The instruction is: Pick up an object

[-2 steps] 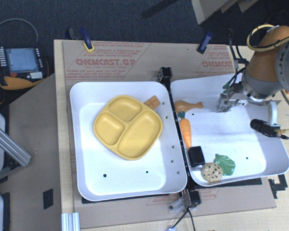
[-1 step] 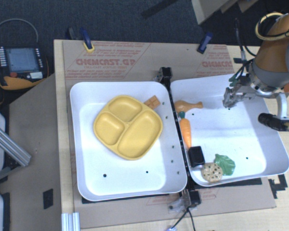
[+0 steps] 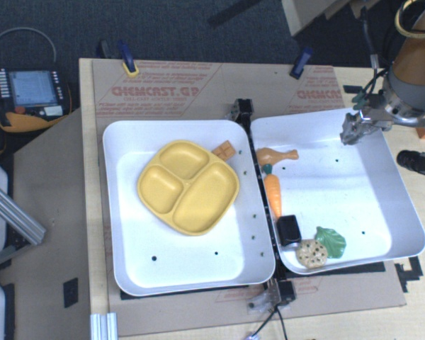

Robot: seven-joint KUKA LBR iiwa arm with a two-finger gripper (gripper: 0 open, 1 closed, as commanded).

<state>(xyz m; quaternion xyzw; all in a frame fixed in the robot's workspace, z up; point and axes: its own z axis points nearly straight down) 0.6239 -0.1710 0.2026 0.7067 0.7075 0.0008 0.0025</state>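
- Two white bins are sitting side by side on a bench; the arm is reaching in from the right.
- The gripper [image 3: 349, 134] is hovering over the far right part of the right bin [image 3: 368, 183], with nothing between its fingers; whether they are spread or pressed together is too small to tell.
- The things to pick are lying along that bin's left side: a toy drumstick [image 3: 275, 156], a carrot [image 3: 272, 194], a black block [image 3: 289, 229], a cookie [image 3: 311, 253] and a green leafy piece [image 3: 332, 240].
- The left bin [image 3: 127, 211] is holding a yellow divided plate [image 3: 188, 187] with a small brown block [image 3: 224, 150] touching its far edge.
- To do this well, the gripper is probably best travelling left and coming straight down over one piece lying apart, such as the drumstick.
- The cookie and leafy piece are touching, which is making a clean grasp harder.
- The arm is being cut off by the right edge.
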